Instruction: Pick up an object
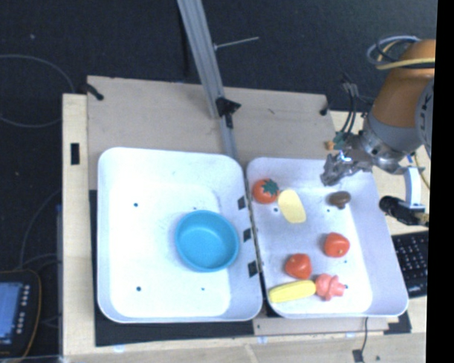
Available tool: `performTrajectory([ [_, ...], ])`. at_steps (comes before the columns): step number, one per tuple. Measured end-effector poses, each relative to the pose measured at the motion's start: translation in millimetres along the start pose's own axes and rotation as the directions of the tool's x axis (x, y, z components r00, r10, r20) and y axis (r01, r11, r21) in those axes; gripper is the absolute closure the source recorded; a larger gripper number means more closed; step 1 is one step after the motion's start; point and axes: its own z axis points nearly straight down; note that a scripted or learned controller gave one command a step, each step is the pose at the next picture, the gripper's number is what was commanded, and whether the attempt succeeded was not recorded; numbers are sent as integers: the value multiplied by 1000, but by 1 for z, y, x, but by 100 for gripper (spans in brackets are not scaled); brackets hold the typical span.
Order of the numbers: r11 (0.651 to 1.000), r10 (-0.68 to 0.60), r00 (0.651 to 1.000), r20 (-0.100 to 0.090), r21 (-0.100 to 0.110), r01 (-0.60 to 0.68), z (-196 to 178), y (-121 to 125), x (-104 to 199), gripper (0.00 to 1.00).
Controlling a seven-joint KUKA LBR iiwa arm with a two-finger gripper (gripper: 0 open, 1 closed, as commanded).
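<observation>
Even, bright overhead light, white bins (pixel 168 175) near glare, faint shadows, slightly soft focus throughout.

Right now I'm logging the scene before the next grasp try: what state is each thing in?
gripper: over the right bin's far edge, nothing seen held
brown piece: lying loose, just below the gripper
blue bowl: upright in the left bin
yellow banana: lying flat, beside the pink toy

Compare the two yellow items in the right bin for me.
The upper yellow piece is pale and stubby, lying near the bin's far left; the lower yellow piece is brighter, longer and lies nearly crosswise at the near edge, beside a pink toy. Both lie flat in the right bin.
</observation>
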Motion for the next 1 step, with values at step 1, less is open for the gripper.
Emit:
performTrajectory([
  [1, 1000, -3, 1000, 0, 6, 3, 4, -9, 54, 100],
])
